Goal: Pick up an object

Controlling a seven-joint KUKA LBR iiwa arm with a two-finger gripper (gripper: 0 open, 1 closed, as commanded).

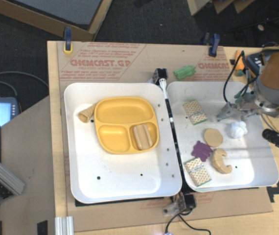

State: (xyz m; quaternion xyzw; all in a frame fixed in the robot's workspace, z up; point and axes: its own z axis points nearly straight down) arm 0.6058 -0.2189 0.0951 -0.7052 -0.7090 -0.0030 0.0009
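Observation:
My gripper point(237, 114) hangs over the upper right part of the right bin point(264, 177), its grey fingers spread open with nothing between them. Just below it lies a white crumpled ball point(237, 129). Further left and down are a round tan cookie point(213, 137), a purple piece point(201, 151) and a tan crescent point(221, 161). Two patterned packets lie in this bin, one at the top point(195, 112) and one at the bottom point(198, 171).
The left bin point(115, 180) holds a yellow divided plate point(126, 112) with a bread-like piece point(141, 136) in its lower right compartment. A tan cone point(86, 114) lies beside the plate's left rim. A green object point(184, 72) sits on the board behind the bins.

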